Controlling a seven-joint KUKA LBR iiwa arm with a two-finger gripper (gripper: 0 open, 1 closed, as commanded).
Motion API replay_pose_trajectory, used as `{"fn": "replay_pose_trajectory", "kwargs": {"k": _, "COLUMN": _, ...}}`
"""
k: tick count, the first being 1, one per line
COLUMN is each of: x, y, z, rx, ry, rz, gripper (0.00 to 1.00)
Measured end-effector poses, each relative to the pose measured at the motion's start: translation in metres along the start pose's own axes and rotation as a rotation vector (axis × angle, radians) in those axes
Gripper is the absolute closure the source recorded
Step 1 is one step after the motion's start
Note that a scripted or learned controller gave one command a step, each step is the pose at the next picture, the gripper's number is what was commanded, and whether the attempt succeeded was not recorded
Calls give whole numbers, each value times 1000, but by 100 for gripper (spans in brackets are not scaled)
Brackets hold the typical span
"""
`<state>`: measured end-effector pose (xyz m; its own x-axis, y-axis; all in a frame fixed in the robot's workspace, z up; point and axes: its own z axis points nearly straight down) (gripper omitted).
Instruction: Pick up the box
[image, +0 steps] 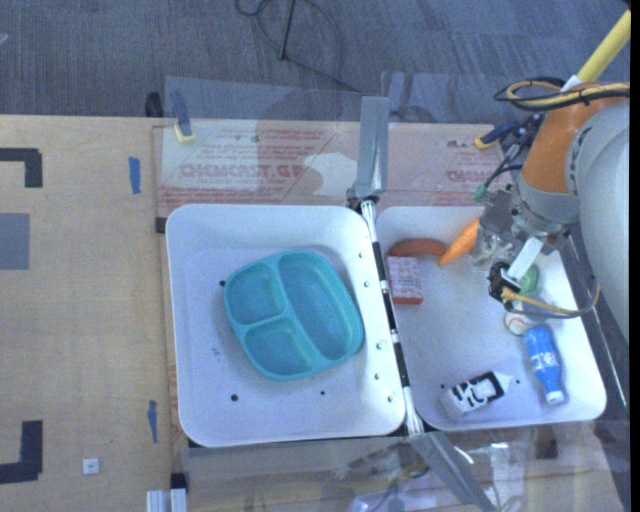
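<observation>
Looking left of the pincer (497, 250), you find the box (404, 280), seemingly clear of it. You cannot tell the pincer's spread.

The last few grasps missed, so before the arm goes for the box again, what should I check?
1. Box in sight and uncovered: the box lies flat in the right bin with nothing on top of it. Ok.
2. Claw above the box: the claw hangs well to the box's right. Not ok.
3. Path to the box: the carrot lies between claw and box, so a low sweep would likely hit it. Not ok.
4. Room around the box: the brown sausage lies close by its far end; whether they touch, cannot tell.
5. Room at the wall: the box sits by the bin's left wall, probably a tight fit. Cannot tell.
</observation>
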<state>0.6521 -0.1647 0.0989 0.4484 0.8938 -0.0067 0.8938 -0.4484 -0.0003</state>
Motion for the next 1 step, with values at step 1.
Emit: {"fn": "replay_pose_trajectory", "kwargs": {"k": 1, "x": -29, "y": -62, "z": 10, "rx": -7, "ry": 8, "rz": 245, "gripper": 100}}
